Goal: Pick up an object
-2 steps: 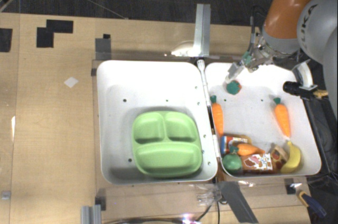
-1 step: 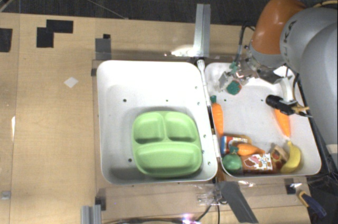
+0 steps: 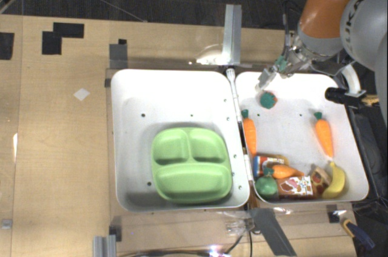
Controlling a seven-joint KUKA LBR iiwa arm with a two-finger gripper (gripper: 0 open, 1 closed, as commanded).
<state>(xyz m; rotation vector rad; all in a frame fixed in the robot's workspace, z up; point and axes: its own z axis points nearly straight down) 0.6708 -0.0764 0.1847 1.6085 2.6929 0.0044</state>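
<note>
Several toys in right bin (image 3: 357, 189): small green ball (image 3: 267, 100) near back-left corner, apart from carrots (image 3: 324, 136), banana (image 3: 335, 180). Gripper (image 3: 274, 71) just above ball, not touching; finger spread impossible to judge. Green divided plate (image 3: 191, 163) in left bin (image 3: 121, 128).

A green divided plate (image 3: 191, 163) is seen in the left bin (image 3: 130, 98). In the right bin (image 3: 291, 110), a small teal ball (image 3: 267, 100) is placed just below the gripper (image 3: 270, 75). Below the ball, one toy carrot (image 3: 248, 134) lies against the bin's left wall, another (image 3: 324, 136) toward the right, and a banana (image 3: 335, 182) at the lower right corner.
</note>
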